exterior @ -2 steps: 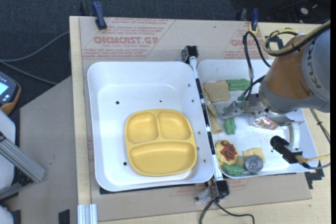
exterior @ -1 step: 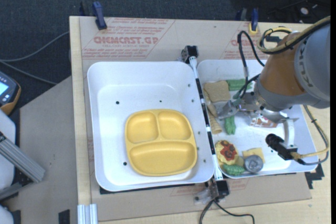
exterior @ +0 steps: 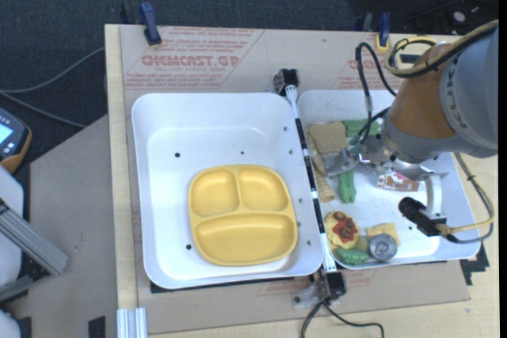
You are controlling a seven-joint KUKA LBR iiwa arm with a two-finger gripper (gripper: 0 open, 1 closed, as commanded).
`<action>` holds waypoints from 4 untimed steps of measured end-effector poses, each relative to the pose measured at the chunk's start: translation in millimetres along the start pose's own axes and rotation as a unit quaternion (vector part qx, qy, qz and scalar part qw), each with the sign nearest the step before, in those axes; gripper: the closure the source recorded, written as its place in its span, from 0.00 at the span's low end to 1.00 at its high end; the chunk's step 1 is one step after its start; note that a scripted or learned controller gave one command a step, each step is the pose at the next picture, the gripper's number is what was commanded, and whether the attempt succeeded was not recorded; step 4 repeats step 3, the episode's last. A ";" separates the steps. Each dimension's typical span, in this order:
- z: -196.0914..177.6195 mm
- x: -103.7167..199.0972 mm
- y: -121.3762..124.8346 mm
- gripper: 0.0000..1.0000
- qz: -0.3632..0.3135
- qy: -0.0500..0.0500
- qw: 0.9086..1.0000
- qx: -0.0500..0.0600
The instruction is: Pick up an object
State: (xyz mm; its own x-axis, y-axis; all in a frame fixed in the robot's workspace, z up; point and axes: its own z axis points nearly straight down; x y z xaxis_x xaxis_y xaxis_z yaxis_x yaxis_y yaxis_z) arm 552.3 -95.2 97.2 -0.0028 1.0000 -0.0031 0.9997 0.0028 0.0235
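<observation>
The hand (exterior: 354,162) hangs low over the right bin (exterior: 333,103), at the end of the grey arm (exterior: 467,91) with its orange band (exterior: 416,111); whether it is wide or narrow I cannot tell, since the metal parts at its tip blur into the things beneath.

No one thing is marked out to be picked up. The nearest to the hand is a green strip (exterior: 347,186), narrow and bright, lying just below the tip with its long axis running up and down the view. Whether the hand touches it cannot be told.

The table (exterior: 206,59) is a pale brown board with red printing, carrying two shallow white bins side by side. The left bin (exterior: 158,131) holds a yellow plate (exterior: 240,214) with three sections, two small ones above and one wide one below, set a little below the middle of the bin.

The right bin holds a clutter of small things. A tan flat piece (exterior: 326,136) lies at its upper left, partly under the hand. A small red and white packet (exterior: 396,183) lies to the right of the green strip. Near the lower edge sit a yellow and red toy (exterior: 342,227), a green piece (exterior: 352,256) just below it, and a round grey cap (exterior: 383,248) beside them.
</observation>
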 end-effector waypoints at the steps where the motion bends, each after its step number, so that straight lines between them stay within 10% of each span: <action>1: 10.7 1.2 -14.3 0.00 0.002 0.000 1.000 0.010; 2: 1.4 1.9 -14.2 1.00 0.002 0.000 1.000 0.010; 3: -93.7 71.0 -6.9 1.00 -0.003 0.003 1.000 0.006; 4: -93.7 71.0 -6.9 1.00 -0.003 0.003 1.000 0.006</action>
